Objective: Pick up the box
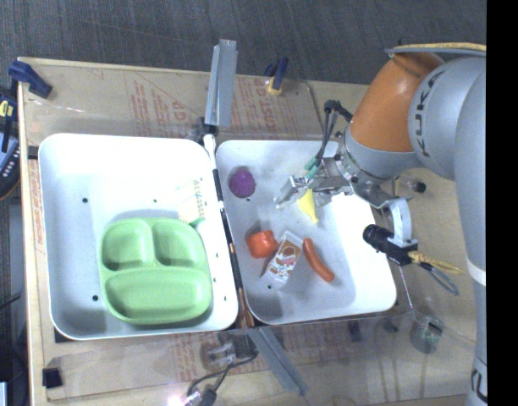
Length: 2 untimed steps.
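The box (283,260) is a small white carton with red print, lying tilted on the floor of the right bin (369,290), near its front. My gripper (303,189) hangs over the middle of that bin, up and to the right of the box and apart from it. A yellow piece (307,207) shows just under the gripper's tip; whether it is touched I cannot tell. The grey arm with its orange band (394,112) reaches in from the right.
In the right bin an orange-red tomato (261,243) lies just left of the box, a red sausage-shaped item (319,260) just right of it, and a purple ball (241,182) at the back left. The left bin (64,167) holds a green divided tray (156,271).
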Motion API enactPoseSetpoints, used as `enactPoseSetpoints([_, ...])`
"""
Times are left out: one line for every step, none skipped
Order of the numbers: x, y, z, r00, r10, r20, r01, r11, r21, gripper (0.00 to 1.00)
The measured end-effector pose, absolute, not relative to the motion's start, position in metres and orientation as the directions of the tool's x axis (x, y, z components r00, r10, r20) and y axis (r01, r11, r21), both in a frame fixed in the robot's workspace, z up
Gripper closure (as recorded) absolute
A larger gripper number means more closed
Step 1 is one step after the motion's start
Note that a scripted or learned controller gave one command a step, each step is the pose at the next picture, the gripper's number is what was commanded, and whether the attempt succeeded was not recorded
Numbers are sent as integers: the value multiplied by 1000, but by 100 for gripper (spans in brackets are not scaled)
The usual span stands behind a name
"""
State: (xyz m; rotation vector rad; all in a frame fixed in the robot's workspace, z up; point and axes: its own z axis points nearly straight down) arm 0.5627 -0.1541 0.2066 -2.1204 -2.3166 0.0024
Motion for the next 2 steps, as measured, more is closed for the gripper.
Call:
enactPoseSetpoints([555, -157, 91, -275, 962, 2, 962, 275, -4, 0])
enactPoseSetpoints([587, -210, 92, -135, 991, -1, 991, 135, -1, 0])
